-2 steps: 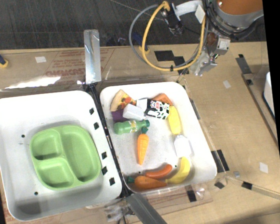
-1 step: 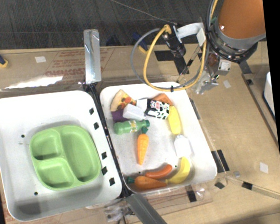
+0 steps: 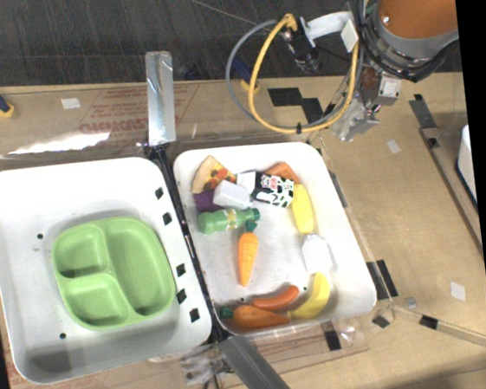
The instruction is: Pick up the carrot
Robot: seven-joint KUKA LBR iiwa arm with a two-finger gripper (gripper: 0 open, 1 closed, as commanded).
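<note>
Brown cardboard-covered bench (image 3: 405, 240), dark floor beyond at the far edge. Two glossy white bins: left bin (image 3: 18, 285) holding a green sectioned plate (image 3: 112, 272); right bin (image 3: 347, 247) crowded with plastic toy food. Smooth orange carrot (image 3: 247, 256), tapered, green-topped, lying mid-bin. Gripper (image 3: 355, 122) far right, above bare bench; spread impossible to tell.

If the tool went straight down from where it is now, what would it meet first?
Probably bare bench just beyond the right bin's top-right corner, not the carrot. The tool hangs outside the bin, though its height is unclear.
</note>
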